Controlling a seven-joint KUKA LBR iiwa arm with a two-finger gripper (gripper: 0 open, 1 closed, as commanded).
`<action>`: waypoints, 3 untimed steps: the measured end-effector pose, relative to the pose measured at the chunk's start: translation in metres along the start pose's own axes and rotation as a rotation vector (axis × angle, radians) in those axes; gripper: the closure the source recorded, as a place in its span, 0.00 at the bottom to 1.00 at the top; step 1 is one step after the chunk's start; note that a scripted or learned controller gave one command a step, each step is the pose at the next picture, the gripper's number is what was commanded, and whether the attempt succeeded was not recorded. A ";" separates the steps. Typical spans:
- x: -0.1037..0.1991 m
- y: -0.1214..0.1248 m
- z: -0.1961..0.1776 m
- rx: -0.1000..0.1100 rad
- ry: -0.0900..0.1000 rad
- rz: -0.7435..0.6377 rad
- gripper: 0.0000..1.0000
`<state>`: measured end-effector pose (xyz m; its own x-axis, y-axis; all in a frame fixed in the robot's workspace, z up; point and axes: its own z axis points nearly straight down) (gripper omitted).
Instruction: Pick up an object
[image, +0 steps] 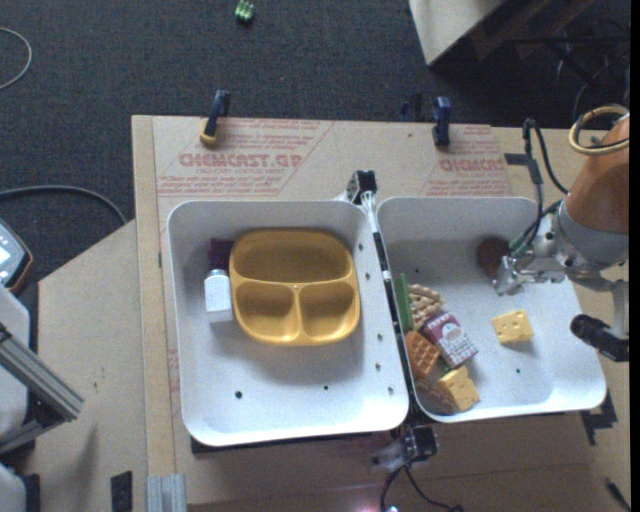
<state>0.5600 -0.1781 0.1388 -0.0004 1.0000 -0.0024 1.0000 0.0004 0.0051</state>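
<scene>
The gripper (507, 278), aperture impossible to tell, hangs beside the dark round object (490, 254); descending off-centre could nudge it against the right bin's wall (455, 204) and miss

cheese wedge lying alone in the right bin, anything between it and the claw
Nothing visible stands between them. The claw hangs over the right bin, and the lone cheese wedge lies on bare bin floor just nearer the camera. The dark round piece sits on the claw's far side, and the food pile lies off to the wedge's left.
</scene>
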 end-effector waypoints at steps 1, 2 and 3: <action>-0.008 0.000 -0.046 -0.002 -0.001 0.001 1.00; -0.009 0.002 -0.089 -0.002 -0.001 0.000 1.00; 0.053 0.016 -0.094 0.000 0.003 -0.007 1.00</action>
<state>0.5756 -0.1247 0.2330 -0.0076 1.0000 0.0005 1.0000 0.0076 0.0050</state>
